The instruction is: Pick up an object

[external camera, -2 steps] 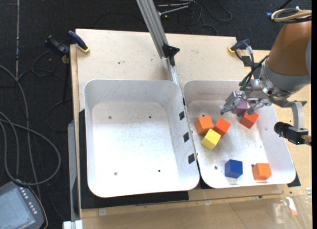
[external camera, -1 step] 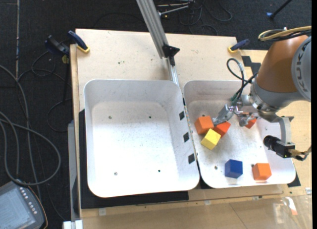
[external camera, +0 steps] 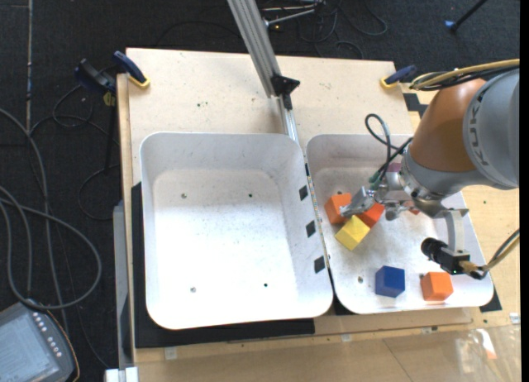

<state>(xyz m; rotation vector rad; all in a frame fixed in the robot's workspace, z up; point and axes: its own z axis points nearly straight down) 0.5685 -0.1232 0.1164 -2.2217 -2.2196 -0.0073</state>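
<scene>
My gripper [external camera: 364, 205] is down in the right bin [external camera: 463, 293], near its left side. It sits among three blocks: an orange block [external camera: 336, 207] just to its left, a yellow block [external camera: 353, 232] just below it, and a second orange block [external camera: 374, 213] pressed against its lower right side. The view does not show whether any of them is gripped. A blue cube [external camera: 390, 281] and an orange cube [external camera: 436, 286] lie apart near the bin's front edge.
The left bin [external camera: 157, 207] stands beside the right one, sharing a raised middle wall [external camera: 312, 215]. A slanted metal rail [external camera: 252, 29] runs from the back down to the bins' junction. Clamps [external camera: 131, 70] sit at the bench's back corners.
</scene>
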